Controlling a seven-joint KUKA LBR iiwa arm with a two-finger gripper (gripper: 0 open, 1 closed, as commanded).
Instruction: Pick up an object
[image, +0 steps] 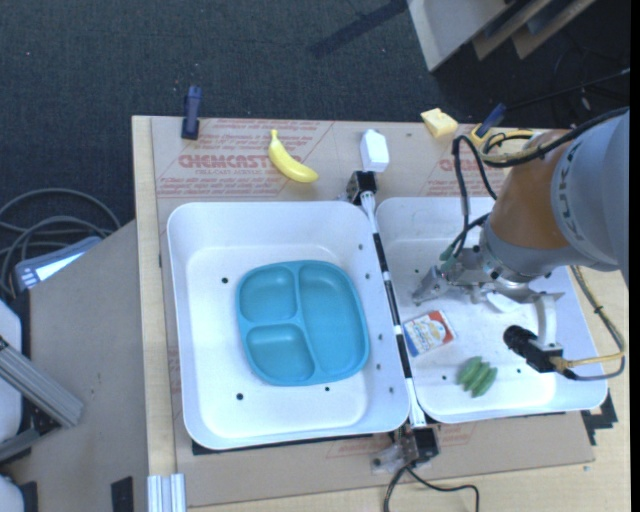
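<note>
Both bins (190, 330) look like smooth white plastic with a soft sheen. The divided blue plate (300, 322) is matt plastic. The banana (289, 162) at 12 o'clock looks like glossy yellow plastic. The tabletop (160, 180) is raw wood or board, printed in red. The arm (590, 195) has smooth grey and orange casing; the claw (440, 280) looks metallic.

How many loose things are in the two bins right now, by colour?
Blue: 1, the divided plate in the left bin.
Red and white: 1, the small packet in the right bin.
Green: 1, the green object in the right bin.
Total: 3.
</note>
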